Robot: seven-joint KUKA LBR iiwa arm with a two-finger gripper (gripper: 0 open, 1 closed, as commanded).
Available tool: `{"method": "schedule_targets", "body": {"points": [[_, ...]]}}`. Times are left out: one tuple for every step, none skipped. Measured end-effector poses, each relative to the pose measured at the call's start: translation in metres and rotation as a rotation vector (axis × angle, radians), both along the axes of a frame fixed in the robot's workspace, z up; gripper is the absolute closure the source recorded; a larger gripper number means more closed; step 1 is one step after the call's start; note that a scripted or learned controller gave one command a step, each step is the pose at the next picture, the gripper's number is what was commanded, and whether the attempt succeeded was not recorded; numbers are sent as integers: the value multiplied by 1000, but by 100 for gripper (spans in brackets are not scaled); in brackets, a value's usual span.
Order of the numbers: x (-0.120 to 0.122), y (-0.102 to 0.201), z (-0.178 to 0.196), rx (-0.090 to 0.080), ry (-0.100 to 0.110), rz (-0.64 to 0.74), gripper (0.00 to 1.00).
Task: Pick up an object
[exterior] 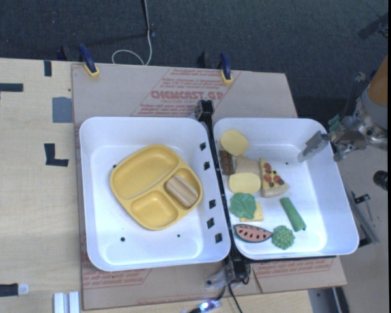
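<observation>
Right bin (339,237) holds the toy food: near edge has watermelon slice (252,233), broccoli (283,237), green stick (292,214); farther back pizza wedge (272,179), yellow pieces. Likely light, stiff, slick plastic. Green stick looks easiest: isolated, narrow, pinch across its width. End effector (311,147) hovers over bin's far right part, holding nothing; how far open, can't tell. Stick lies nearer the camera, slightly left of it, apart.

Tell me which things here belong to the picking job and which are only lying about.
For the job:
end effector
pizza slice
watermelon slice
green stick
broccoli

Lying about:
yellow tray
blue clamps
cable
</observation>
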State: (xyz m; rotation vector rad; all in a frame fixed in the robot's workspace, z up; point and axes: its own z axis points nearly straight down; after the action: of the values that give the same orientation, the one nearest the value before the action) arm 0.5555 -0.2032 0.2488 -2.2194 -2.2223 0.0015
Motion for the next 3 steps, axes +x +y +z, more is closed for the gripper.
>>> {"method": "schedule_targets", "body": {"points": [[4, 18, -152, -1, -4, 0, 0], [-72, 42, -161, -2, -9, -4, 0], [-69, 45, -151, 9, -3, 1, 100]]}}
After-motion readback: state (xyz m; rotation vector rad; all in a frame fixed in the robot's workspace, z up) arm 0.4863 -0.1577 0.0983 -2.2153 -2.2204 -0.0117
